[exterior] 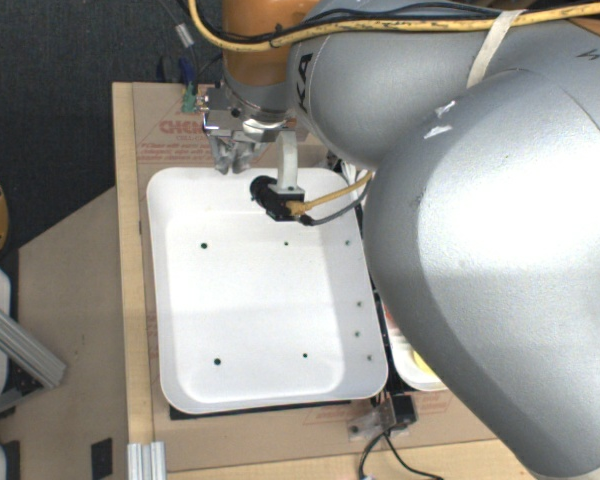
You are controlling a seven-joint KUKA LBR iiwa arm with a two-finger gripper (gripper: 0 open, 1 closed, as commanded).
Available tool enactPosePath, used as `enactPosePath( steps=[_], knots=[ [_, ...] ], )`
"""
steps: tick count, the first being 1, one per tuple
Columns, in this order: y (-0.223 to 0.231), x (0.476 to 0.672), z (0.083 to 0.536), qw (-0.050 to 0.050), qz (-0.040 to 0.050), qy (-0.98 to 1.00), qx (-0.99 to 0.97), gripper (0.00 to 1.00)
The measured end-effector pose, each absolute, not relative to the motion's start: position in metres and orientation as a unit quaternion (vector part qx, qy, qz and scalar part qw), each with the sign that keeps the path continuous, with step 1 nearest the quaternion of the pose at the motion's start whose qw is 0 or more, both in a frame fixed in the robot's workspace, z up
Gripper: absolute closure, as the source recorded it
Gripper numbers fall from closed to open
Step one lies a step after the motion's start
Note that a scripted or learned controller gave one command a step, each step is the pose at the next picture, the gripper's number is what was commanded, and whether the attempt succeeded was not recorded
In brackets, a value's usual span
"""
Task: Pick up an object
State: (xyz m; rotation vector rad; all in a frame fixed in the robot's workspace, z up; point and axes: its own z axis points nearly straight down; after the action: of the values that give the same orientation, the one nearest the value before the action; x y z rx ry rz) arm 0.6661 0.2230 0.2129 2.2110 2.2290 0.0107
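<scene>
Hand (232,153) hangs over the far rim of the left white bin (180,268), which lies on the table (130,218); whether it is spread or pressed together I cannot tell; no object to pick can be made out; the grey arm (460,168) covers the right bin (420,373).

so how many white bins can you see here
2: one white bin in full view left of centre, and a second bin largely covered by the arm, just its corner peeking out at the right.
</scene>
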Motion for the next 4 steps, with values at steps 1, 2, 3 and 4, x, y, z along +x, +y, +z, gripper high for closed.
enactPosePath(
  steps=[1, 2, 3, 4],
  knots=[
    [0.218, 0.667, 0.222, 0.002, 0.0021, 0.709, 0.706, 1.00],
    [0.219, 0.667, 0.233, 0.003, 0.0031, 0.709, 0.705, 1.00],
    [0.221, 0.667, 0.243, 0.004, 0.0042, 0.710, 0.704, 1.00],
    [0.225, 0.667, 0.269, 0.001, 0.0023, 0.708, 0.707, 1.00]
  ],
)
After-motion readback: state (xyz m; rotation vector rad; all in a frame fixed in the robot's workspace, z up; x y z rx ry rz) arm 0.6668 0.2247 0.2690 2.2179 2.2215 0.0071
